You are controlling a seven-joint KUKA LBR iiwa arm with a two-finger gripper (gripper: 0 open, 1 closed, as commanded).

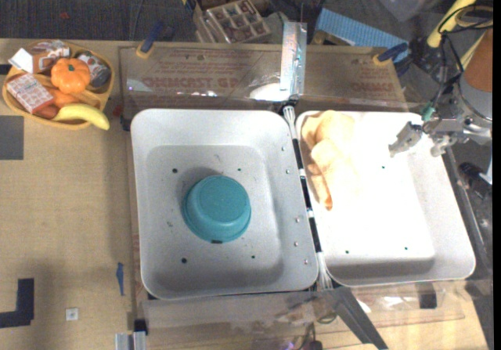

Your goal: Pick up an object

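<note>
Camera view, far left of the bench: a shallow basket (16,98) holds an orange pumpkin-shaped item (71,75), a yellow banana (82,114) at its lower rim, and small printed boxes (30,92).

Left bin (153,133): a teal bowl (218,208) sits upside down near the centre of the floor, apart from all four walls.

Right bin (438,254): a pale yellow-orange soft object (325,154), overexposed and hard to identify, lies against the left wall in the upper left part, running down toward mid-height.

Upper right: the gripper (410,138) hangs above the upper right area of the right bin, well apart from the pale object and from the bowl. Nothing is seen between its fingers. Whether they are spread or pressed together cannot be determined at this resolution.
</note>
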